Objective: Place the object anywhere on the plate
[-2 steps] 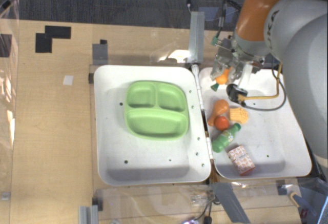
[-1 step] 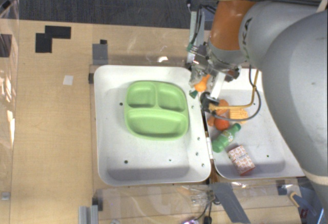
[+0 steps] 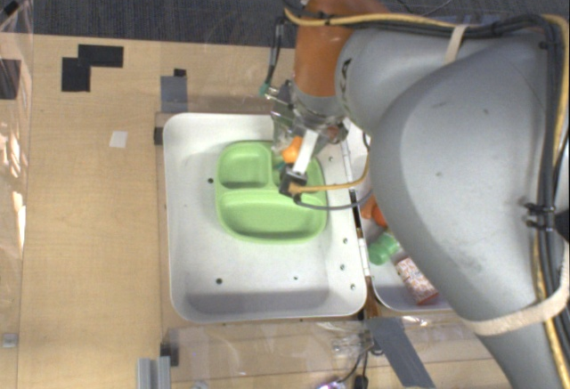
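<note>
Orange object [image 3: 289, 148] by the green plate [image 3: 258, 218], at its two o'clock, under the jaws; axis, grip: cannot tell.

Green plate [image 3: 267, 209] in white bin [image 3: 191, 236], gripper [image 3: 290, 145] overhead

Colour ref., positions rel. to plate.
Plate [image 3: 267, 200]: light green, plain, no pattern.
Left bin [image 3: 191, 227], under plate: white w/ a few small dark dots.
Small obj. [image 3: 290, 149], at plate's upper-right edge: orange.
Arm [image 3: 445, 138], right of plate: grey; orange band [image 3: 321, 40] above plate.
Right bin [image 3: 392, 300], right of plate: white. Contents: green item [image 3: 383, 249], orange item [image 3: 378, 214], pink speckled item [image 3: 417, 280].
Table [image 3: 89, 200], left of plate: pale wood w/ black blocks [image 3: 89, 67] upper left.
</note>
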You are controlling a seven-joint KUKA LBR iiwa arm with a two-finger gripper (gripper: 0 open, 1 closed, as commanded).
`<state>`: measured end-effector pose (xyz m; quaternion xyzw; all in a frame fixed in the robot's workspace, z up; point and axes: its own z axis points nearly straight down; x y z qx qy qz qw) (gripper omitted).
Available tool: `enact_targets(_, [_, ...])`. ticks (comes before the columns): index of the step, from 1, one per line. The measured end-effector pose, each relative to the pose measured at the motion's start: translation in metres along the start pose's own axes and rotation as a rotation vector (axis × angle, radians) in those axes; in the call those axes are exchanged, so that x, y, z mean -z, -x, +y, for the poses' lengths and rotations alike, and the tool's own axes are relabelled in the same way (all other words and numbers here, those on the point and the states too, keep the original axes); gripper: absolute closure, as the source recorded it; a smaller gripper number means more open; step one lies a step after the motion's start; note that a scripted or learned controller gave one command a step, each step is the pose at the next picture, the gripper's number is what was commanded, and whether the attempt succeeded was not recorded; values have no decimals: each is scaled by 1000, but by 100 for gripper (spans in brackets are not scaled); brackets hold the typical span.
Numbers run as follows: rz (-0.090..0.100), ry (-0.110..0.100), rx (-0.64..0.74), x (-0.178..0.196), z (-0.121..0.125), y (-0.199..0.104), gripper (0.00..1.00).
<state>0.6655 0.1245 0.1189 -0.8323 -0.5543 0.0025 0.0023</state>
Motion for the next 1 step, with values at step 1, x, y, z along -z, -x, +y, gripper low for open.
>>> enact_targets(1, [-1,3,-1,1,2,1,0])
